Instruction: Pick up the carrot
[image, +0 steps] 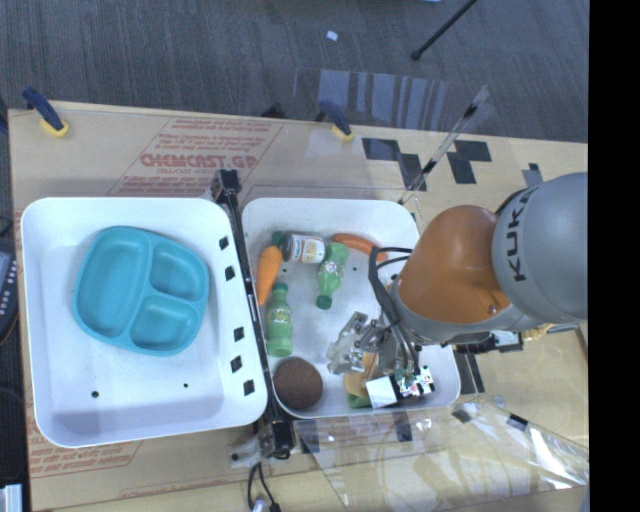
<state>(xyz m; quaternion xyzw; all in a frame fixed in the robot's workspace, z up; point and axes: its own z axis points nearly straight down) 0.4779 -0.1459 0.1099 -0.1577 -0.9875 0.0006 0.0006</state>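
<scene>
The carrot is an orange tapered piece lying along the left wall of the right bin, tip towards the front. My gripper hangs low over the front middle of that bin, about a hand's width right of and nearer than the carrot, not touching it. The arm's orange band and grey body cover the bin's right side. A second orange, elongated item lies near the bin's back wall, partly hidden by the arm.
Around the carrot lie a bottle with a yellow label, two green bottles and a brown ball. Small tan, green and white items sit below the gripper. The left bin holds a blue divided plate.
</scene>
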